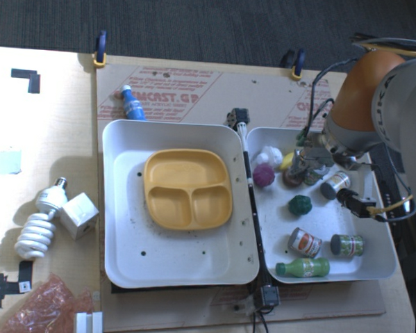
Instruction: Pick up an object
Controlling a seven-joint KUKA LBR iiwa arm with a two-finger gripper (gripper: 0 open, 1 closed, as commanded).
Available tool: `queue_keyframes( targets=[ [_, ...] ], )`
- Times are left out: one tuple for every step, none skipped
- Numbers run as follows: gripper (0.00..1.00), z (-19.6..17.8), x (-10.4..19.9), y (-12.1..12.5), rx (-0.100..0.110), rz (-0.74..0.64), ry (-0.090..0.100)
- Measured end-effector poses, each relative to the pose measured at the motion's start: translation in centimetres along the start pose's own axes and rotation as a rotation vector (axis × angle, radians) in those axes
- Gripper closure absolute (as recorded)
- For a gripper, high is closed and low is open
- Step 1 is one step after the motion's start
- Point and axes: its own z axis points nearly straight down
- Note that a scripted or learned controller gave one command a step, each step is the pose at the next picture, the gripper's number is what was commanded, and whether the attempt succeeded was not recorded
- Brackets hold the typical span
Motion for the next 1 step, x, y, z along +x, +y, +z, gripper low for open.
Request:
queue_keyframes(
  targets=[
    [0.00,4.48,0.79,-2.24,0.000,0.003,0.000]
  ],
)
